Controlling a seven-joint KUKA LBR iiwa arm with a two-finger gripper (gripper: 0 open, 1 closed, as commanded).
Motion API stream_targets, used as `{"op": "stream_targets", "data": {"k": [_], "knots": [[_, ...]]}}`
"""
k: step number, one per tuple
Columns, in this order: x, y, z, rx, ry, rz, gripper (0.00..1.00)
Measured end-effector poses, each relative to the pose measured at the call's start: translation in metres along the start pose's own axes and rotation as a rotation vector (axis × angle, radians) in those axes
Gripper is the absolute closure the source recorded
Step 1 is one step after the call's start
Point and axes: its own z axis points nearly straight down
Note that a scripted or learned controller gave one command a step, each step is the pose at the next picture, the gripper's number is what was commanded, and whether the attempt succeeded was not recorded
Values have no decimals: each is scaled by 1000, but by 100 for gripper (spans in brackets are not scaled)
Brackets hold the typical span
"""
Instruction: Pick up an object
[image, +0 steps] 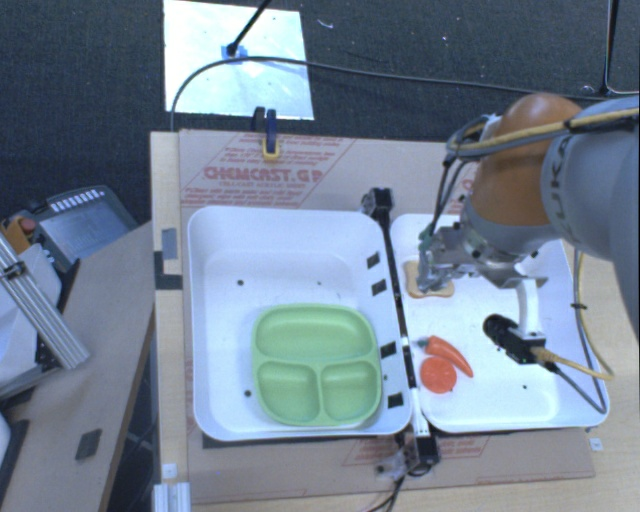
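In the right bin (560, 400) a flat tan piece, like a slice of toast (413, 281), lies close to the left wall. My gripper (431, 277) is down right over it, covering part of it. Whether it touches the piece is unclear. An orange carrot-like piece (449, 351) and a round red piece (437, 375) lie together nearer the front of the same bin, apart from the gripper.
The left bin (230, 260) holds a green divided plate (315, 363) at its front right. A black divider strip (390, 290) runs between the two bins. The grey arm (540, 190) reaches in from the right above the right bin's far half.
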Motion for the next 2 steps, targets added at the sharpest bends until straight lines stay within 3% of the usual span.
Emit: {"op": "stream_targets", "data": {"k": [2], "knots": [[104, 21, 8, 0, -1, 1, 100]]}}
